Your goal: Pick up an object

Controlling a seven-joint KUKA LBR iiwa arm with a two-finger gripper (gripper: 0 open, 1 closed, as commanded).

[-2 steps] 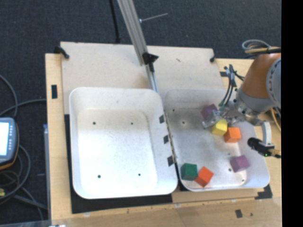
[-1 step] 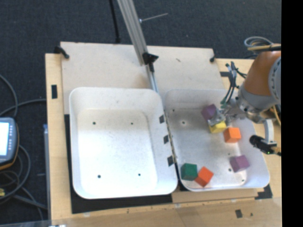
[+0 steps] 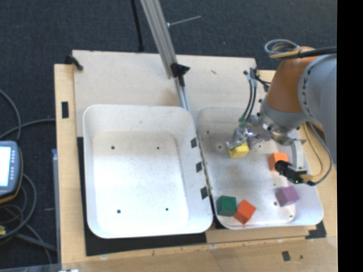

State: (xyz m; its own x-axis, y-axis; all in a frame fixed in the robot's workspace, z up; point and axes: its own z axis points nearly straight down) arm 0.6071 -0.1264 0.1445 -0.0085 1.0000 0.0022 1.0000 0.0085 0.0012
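Where the arm stands: while the grey arm (image 3: 300, 95) with its orange band reaches in over the right edge of the right bin (image 3: 218, 120), its gripper (image 3: 245, 138) hangs low over the far half of that bin.
Pincer state: it looks clenched on the yellow block (image 3: 239, 149), which sits at the fingertips; whether the block is lifted clear of the floor I cannot tell.
Task's thing: the yellow block lies in the right bin's far half, nearer the rim shared with the left bin (image 3: 96, 123) than the right rim.
Key relation: the block sits directly under the tips and slightly toward the near edge; its long side seems to run roughly across the bin, left to right.
Other pieces: an orange block (image 3: 278, 161) lies near the right rim, a purple block (image 3: 286, 195) toward the near right corner, and a green block (image 3: 227, 205) touching or just beside a second orange block (image 3: 245, 211) at the near edge, all well apart from the grasp.
Judgement: the coming move is a straight lift; the likely risk is the block slipping from a shallow hold at the tips.
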